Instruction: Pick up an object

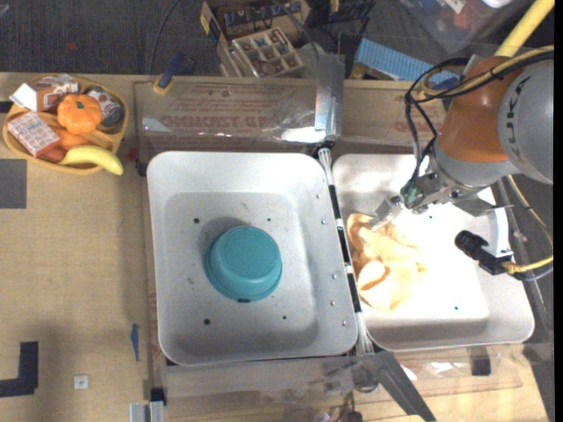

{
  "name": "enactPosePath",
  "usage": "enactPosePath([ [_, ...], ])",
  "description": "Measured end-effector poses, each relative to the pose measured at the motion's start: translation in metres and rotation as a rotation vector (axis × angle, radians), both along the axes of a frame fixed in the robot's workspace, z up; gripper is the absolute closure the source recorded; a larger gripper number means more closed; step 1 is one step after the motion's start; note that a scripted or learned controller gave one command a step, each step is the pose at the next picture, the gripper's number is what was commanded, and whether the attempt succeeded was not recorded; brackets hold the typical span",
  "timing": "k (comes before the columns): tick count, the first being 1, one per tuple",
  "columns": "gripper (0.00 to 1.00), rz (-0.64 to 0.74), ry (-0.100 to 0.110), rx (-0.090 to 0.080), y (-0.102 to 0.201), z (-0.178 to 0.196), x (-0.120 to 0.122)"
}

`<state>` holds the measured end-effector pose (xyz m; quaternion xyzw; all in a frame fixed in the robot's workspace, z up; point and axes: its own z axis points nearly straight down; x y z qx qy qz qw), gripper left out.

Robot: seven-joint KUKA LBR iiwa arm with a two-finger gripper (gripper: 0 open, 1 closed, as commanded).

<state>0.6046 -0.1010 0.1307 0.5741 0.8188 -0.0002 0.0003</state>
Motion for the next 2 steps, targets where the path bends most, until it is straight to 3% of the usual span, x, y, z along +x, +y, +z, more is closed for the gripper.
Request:
enactPosePath([
  [1,0.00,0.007,-0.014,0.002,-0.0167,-0.0393,-0.0227],
  [2,1.00,0.004,-0.018,0.003,-0.0178,-0.0294,-0.0214],
])
